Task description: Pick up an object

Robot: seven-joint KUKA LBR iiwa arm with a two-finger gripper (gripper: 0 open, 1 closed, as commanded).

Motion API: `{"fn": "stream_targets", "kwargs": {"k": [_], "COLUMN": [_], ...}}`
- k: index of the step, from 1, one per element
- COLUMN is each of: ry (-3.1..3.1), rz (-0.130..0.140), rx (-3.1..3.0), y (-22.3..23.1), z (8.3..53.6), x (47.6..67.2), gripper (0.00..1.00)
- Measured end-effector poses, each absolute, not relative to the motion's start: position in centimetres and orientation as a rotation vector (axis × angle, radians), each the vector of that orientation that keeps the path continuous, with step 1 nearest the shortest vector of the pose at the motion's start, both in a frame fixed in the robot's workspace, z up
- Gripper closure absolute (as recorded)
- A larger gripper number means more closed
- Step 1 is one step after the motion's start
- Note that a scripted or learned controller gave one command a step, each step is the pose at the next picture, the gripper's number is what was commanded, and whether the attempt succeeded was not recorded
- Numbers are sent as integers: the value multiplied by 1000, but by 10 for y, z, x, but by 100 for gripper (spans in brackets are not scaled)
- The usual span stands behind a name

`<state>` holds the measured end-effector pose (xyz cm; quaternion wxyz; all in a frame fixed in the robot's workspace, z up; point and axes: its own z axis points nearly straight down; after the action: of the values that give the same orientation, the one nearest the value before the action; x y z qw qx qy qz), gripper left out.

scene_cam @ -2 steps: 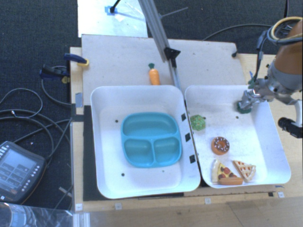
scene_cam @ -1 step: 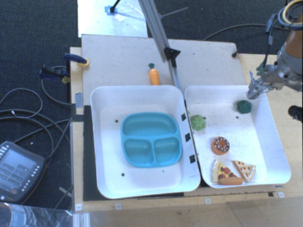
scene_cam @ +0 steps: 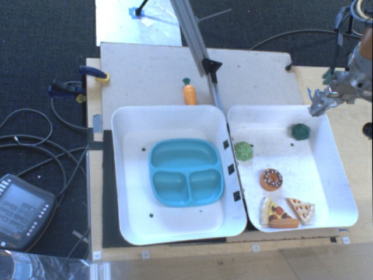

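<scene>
From above, the gripper (scene_cam: 319, 102) hangs at the far right corner of the right bin (scene_cam: 338, 174), just over its rim, with nothing between its fingers; whether they are spread or pressed together cannot be told. Inside, the dark green lump (scene_cam: 301, 131) sits near that corner, with bare floor around it. The light green piece (scene_cam: 243, 151) hugs the left wall. The donut (scene_cam: 271, 179) lies mid-bin, the pizza slice (scene_cam: 275, 213) and waffle wedge (scene_cam: 301, 209) crowd the near edge. The blue divided plate (scene_cam: 187, 172) sits in the left bin (scene_cam: 131, 214). A carrot (scene_cam: 190, 92) lies on the bench beyond.
</scene>
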<state>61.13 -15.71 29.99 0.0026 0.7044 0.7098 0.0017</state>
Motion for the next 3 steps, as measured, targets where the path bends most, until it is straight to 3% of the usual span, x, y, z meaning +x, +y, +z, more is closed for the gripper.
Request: {"fn": "stream_targets", "kwargs": {"k": [1,3], "ry": [2233,2235], "rz": [3,4], "rx": [2210,2209], "y": [-102,4], "z": [297,277], "x": [600,597], "gripper": [100,100]}}
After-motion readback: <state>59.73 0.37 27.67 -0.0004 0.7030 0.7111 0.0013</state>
